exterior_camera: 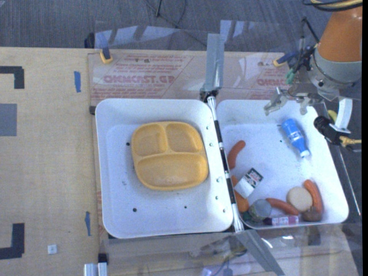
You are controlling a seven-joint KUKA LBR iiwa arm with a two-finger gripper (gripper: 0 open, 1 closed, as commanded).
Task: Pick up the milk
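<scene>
Closest to the lens, along the front wall of the right shallow white bin (336,209): a slim pink-and-clear tube (283,219), a grey round lump (261,207), a long orange sausage-shaped piece (282,204), a pale beige round piece (299,197), and a second orange sausage shape (314,191) leaning at the beige piece's right.

Just behind that cluster, near the divider between the bins: the small white milk carton with a black patch (250,181), lying tilted on the bin floor, touched by nothing from above. Further back on the same side, a curved orange sausage piece (236,153). Toward the back right, a blue plastic bottle with a white cap (294,135), lying on its side.

Over the back right corner of that bin, well apart from the milk carton: the grey two-finger gripper (292,99) under the orange band. Released or clenched, cannot tell.

In the left shallow white bin (109,200): a yellow three-compartment plastic plate (169,154), flat, roughly central.
</scene>
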